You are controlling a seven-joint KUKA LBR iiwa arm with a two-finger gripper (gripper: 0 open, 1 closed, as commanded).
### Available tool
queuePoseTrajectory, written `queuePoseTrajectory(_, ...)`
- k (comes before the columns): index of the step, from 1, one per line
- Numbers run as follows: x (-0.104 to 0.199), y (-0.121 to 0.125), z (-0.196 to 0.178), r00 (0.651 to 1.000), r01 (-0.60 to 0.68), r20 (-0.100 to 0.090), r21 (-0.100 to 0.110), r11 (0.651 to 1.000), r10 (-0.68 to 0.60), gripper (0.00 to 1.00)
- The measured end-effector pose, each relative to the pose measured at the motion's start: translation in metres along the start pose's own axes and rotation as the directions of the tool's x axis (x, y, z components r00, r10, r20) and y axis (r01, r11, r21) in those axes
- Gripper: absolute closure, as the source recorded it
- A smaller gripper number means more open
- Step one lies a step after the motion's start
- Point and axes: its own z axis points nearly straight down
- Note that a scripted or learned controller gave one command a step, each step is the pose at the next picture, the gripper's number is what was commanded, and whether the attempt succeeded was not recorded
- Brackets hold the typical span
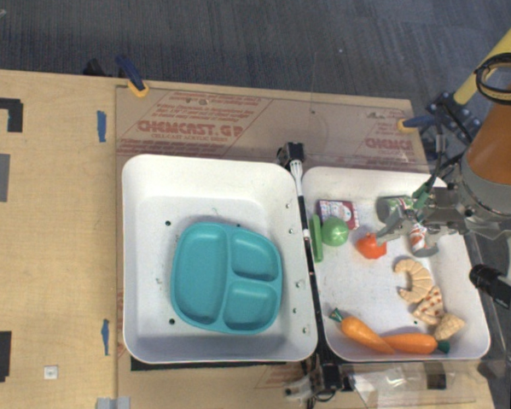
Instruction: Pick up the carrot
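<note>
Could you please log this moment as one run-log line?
arm: over right bin | gripper: near tomato, holding nothing seen | carrot: lying at near edge, not picked | teal plate: in left bin

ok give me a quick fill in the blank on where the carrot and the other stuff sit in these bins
1. The teal plate lies in the ____ bin.
2. The carrot lies along the right bin's ____ edge.
3. The gripper hovers over the ____ bin.
4. The croissant lies ____ of the carrot.

Missing words: left; near; right; beyond
</note>
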Motion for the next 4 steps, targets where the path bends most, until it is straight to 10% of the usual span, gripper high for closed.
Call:
queuePoseTrajectory(1, 0.048, -0.027, 0.071, 0.877, 0.480, -0.002, 0.001, 0.877, -0.480, 0.00)
queuePoseTrajectory(2, -0.023, -0.049, 0.158, 0.859, 0.512, -0.002, 0.007, 0.859, -0.512, 0.00)
queuePoseTrajectory(3, -0.022, 0.002, 0.070, 0.826, 0.564, 0.011, -0.011, 0.826, -0.564, 0.00)
queuePoseTrajectory(4, -0.067, 0.020, 0.157, 0.833, 0.553, 0.008, -0.008, 0.833, -0.553, 0.00)
